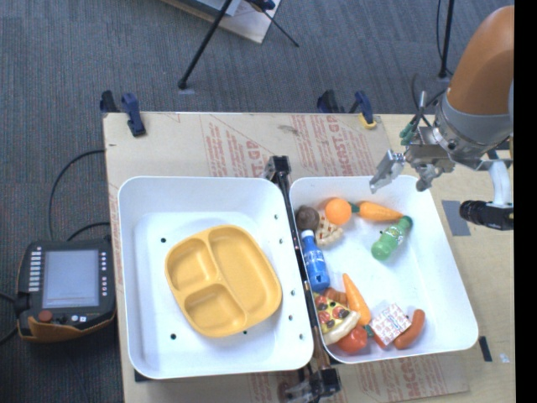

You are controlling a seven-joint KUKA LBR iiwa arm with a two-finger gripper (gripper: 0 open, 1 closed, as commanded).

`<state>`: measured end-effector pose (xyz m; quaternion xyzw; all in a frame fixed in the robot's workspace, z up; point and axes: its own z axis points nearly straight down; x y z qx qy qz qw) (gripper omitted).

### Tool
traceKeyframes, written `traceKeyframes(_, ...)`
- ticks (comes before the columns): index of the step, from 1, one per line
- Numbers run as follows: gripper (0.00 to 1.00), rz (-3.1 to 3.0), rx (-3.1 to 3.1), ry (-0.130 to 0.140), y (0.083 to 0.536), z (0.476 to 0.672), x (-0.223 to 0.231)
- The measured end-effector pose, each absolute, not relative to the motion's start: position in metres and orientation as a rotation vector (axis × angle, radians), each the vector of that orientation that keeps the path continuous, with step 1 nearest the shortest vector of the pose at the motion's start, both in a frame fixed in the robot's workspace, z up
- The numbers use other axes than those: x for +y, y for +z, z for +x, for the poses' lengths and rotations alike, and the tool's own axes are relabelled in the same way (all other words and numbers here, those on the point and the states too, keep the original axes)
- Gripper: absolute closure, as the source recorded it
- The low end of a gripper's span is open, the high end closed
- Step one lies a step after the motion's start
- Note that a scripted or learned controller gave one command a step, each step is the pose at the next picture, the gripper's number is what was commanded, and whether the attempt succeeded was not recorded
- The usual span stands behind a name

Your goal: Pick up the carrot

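Orange marks the carrot (pixel 379 212), which lies on its side in the right bin (pixel 440 263), toward that bin's 12 o'clock edge, its green stem end pointing at 9 o'clock toward an orange ball (pixel 338 211) just beside it. At the carrot's 5 o'clock, close by, a green bottle (pixel 391 238) lies tilted. A second, smaller carrot-like piece (pixel 356 298) sits lower in the same bin, near its 6 o'clock side, next to a pizza slice (pixel 334 316), a red tomato-like piece (pixel 355 340), a small red-and-white packet (pixel 389 323) and a sausage (pixel 410 329). A blue bottle (pixel 315 260) lies along the bin's 9 o'clock wall, with a brown round piece (pixel 307 217) and a pale shell-shaped item (pixel 326 232) at its 12 o'clock.

The end effector (pixel 406 173) hangs over the right bin's 12 o'clock rim, above and apart from the carrot, at roughly the carrot's 1 o'clock. Its two fingers are spread wide, with nothing between them. The grey arm with its orange band (pixel 488 44) rises toward 2 o'clock.

The left bin (pixel 147 309) holds a yellow divided plate (pixel 222 280) near its middle. Both bins rest on the tabletop (pixel 218 141), a brown board with red lettering, clamped at its 12 o'clock edge by blue clamps (pixel 132 112). A handheld control pendant (pixel 65 288) lies on the carpet at 9 o'clock.
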<state>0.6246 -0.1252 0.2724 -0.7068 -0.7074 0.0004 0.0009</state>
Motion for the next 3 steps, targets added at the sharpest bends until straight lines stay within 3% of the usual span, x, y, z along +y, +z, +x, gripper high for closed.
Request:
traceKeyframes(1,0.0,-2.24,-2.196,0.003,0.116,0.643,-0.161)
traceKeyframes(2,0.0,-2.498,-1.885,-0.015,0.09,0.647,-0.193)
traceKeyframes(3,0.0,-2.803,-1.409,0.005,0.086,0.644,-0.165)
